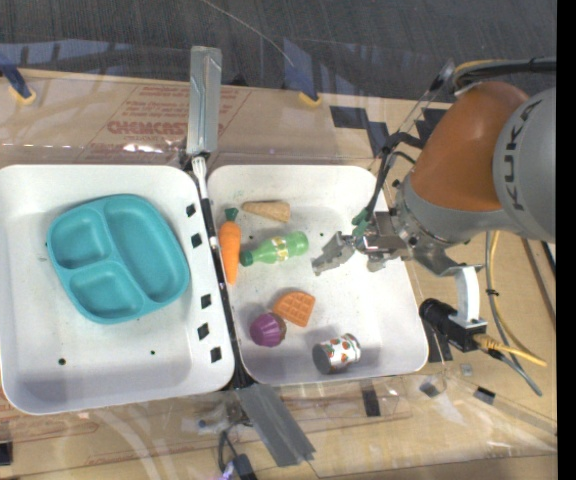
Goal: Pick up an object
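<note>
The right bin [388,183] holds several toy foods. A green bottle [276,249] lies near its middle, and an orange carrot [229,251] lies along the left wall. A tan bread piece [266,210] is at the back. An orange waffle-like piece [294,307], a purple round item [266,329] and a small printed can [337,352] lie toward the front. My gripper [334,254] hangs over the bin's right-middle, just right of the green bottle and apart from it. Nothing shows in its grasp.
The left bin [18,368] carries a teal divided plate [118,256]. A raised divider [208,258] with black clips separates the two bins. The grey and orange arm [468,168] covers the right bin's right wall. Cables [508,343] trail at the right.
</note>
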### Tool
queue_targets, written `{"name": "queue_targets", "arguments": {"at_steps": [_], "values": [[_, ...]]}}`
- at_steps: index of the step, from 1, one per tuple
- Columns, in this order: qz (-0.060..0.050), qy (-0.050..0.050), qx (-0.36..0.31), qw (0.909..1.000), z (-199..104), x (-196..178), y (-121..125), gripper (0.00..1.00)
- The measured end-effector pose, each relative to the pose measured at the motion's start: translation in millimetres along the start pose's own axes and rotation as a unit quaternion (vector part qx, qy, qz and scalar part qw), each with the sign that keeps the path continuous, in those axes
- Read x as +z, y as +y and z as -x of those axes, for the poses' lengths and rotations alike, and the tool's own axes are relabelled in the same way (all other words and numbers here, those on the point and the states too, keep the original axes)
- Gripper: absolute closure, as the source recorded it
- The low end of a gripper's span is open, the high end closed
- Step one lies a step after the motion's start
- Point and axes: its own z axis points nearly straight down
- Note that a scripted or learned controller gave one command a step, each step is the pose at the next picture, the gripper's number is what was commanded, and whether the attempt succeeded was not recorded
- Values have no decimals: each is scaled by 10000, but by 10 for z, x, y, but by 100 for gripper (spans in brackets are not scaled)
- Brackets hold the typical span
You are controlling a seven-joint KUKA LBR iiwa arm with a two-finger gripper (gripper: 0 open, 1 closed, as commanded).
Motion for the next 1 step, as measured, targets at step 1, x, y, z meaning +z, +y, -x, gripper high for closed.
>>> {"name": "queue_targets", "arguments": {"at_steps": [1], "values": [[63, -8, -877, 9961, -427, 1389, -40, 0]]}}
